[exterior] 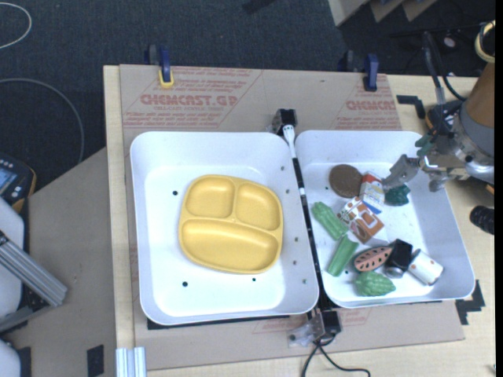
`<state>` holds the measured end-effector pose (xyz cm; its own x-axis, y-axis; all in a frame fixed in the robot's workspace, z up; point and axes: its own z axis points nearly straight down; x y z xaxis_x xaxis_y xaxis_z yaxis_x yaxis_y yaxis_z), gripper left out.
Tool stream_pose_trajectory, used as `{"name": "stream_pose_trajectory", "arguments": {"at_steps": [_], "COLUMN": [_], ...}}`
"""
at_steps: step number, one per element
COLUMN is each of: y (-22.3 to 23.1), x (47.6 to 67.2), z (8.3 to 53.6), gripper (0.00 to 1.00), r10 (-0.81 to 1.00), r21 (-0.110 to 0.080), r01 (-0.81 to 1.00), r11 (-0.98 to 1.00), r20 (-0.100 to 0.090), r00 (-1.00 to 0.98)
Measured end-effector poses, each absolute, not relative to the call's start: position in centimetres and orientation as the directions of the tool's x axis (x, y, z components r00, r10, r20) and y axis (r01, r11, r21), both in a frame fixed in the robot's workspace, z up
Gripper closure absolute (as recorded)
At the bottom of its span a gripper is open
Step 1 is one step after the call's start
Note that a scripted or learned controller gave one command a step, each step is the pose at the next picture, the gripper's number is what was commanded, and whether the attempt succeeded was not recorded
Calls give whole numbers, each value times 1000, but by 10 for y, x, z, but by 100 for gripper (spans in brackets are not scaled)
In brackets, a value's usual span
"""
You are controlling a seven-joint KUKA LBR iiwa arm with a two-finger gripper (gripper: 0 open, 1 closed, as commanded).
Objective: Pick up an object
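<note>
From my seat, the left bin (149, 210) carries a yellow divided tray (231, 224) lying flat near its middle, and nothing there is being worked. In the right bin (448, 226) the candidates sit in a loose heap: a brown disc (343, 180) toward the back, two green pieces (335, 238) lying end to end, a small red-and-white carton (362, 218), a reddish oval piece (372, 258) touching a green lumpy thing (374, 284), and a black-and-white item (414, 263) at the front right. Over the back right of that bin hangs the gripper (405, 173) — its grey fingers look spread, with a small teal object (397, 195) just below the tips, though I can't say it is pinched. I judge the pick not yet secured — closing on something and lifting it clear are both left to do.
</note>
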<state>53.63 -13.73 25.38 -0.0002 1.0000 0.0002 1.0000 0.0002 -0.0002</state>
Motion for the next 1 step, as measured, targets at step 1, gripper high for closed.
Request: {"name": "stream_pose_trajectory", "arguments": {"at_steps": [1], "y": [-137], "x": [537], "z": [265], "gripper": [100], "r10": [1000], "r21": [3], "r01": [1000], "r11": [1], "r20": [-1], "r00": [-1]}}
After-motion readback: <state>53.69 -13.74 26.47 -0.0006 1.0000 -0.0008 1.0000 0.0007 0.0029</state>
